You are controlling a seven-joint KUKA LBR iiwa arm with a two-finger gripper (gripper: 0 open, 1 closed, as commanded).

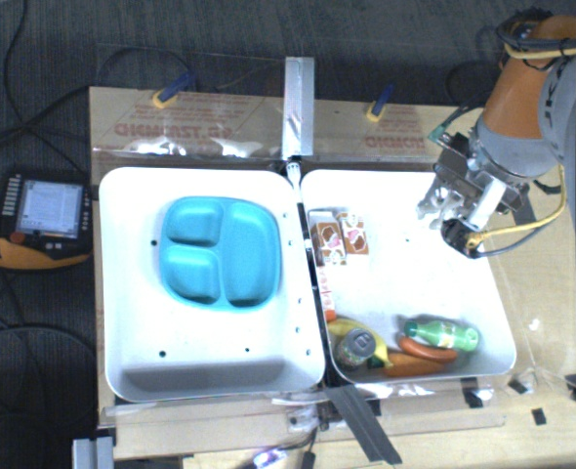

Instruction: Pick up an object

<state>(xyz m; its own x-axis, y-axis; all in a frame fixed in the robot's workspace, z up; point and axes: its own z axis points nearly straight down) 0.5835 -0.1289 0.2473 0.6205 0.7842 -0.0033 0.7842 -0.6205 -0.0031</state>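
Note:
My gripper (435,206) hangs over the right bin's upper right part, its pale fingers (429,207) spread apart with nothing between them. Below it, near the bin's front wall, lie a green bottle (441,335), an orange carrot-like piece (420,361), and a yellow item with a grey round cap (355,344). A small patterned box (338,237) rests against the divider at the bin's left side. All of these lie well apart from the gripper.
The left bin (132,360) holds a blue sectioned plate (220,250). A handheld pendant with a screen (42,213) lies off the bench at left. The right bin's floor (415,272) is bare white between box and bottle.

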